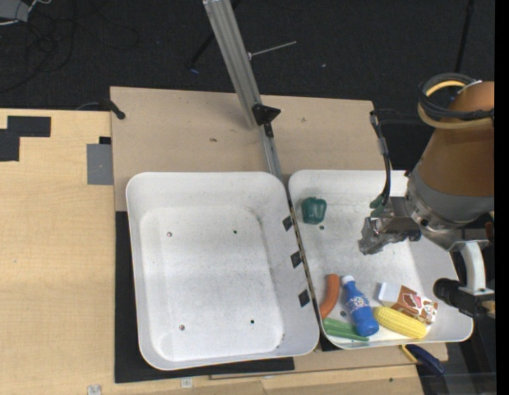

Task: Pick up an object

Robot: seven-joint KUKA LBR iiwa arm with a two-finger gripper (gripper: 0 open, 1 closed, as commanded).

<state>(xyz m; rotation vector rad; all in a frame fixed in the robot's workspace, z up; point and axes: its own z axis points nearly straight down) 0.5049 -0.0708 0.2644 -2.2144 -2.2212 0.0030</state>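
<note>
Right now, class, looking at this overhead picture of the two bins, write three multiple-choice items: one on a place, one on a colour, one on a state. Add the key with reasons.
1. Where does the green pepper lie?
A. left bin
B. right bin, far end
C. on the bench

2. What colour is the bottle?
A. blue
B. red
C. black

3. Where is the gripper?
A. over the left bin
B. outside both bins
C. over the right bin, apart from the toys

Key: 1 B, it sits alone near that bin's far wall. 2 A, blue body, white cap. 3 C, it hangs mid-bin, beyond the corn.
</note>
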